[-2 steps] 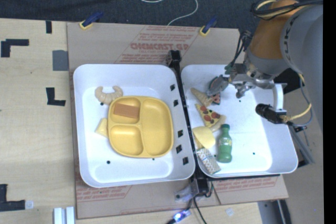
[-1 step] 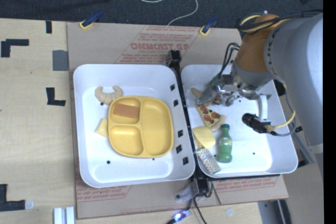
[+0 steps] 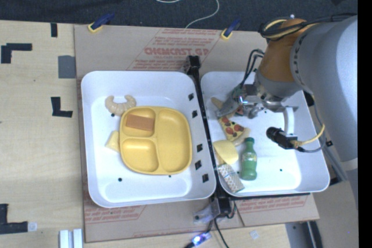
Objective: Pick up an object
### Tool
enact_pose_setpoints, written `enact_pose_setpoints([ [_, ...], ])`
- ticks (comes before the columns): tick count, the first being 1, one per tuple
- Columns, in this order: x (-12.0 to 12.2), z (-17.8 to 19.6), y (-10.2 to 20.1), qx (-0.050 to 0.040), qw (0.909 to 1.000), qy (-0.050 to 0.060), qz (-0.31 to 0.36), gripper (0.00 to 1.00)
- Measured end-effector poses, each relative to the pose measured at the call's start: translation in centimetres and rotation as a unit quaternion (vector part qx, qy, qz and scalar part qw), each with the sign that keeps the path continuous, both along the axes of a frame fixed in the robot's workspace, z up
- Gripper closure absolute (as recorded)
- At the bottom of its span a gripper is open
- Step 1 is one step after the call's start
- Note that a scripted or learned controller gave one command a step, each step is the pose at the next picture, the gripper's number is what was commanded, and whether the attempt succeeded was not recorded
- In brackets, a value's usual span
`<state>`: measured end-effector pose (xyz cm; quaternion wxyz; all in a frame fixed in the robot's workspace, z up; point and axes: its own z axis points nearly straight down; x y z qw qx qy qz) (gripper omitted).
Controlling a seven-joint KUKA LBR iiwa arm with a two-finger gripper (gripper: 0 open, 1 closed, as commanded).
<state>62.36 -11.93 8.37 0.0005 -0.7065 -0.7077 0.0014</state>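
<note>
Pincer [image 3: 243, 103] low in right bin [image 3: 290, 183], just above pizza slice [image 3: 233, 128]; grasp state: cannot tell. Risk: crowded green bottle [image 3: 249, 158] and yellow wedge [image 3: 226, 151] nearby could get nudged.

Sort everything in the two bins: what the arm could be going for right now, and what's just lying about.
In play, right bin by the gripper:
pizza slice
green bottle
yellow wedge
foil packet

Lying about, left bin:
yellow divided plate
brown block on the plate
croissant
</note>
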Motion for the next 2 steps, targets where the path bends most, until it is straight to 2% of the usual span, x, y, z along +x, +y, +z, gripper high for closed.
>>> enact_pose_setpoints([
  [1, 0.0, 1.1, 0.0, 0.0, 1.0, -0.001, 0.0, 1.0],
  [2, 0.4, 5.5, 0.5, 0.0006, 1.0, -0.002, 0.0, 1.0],
])
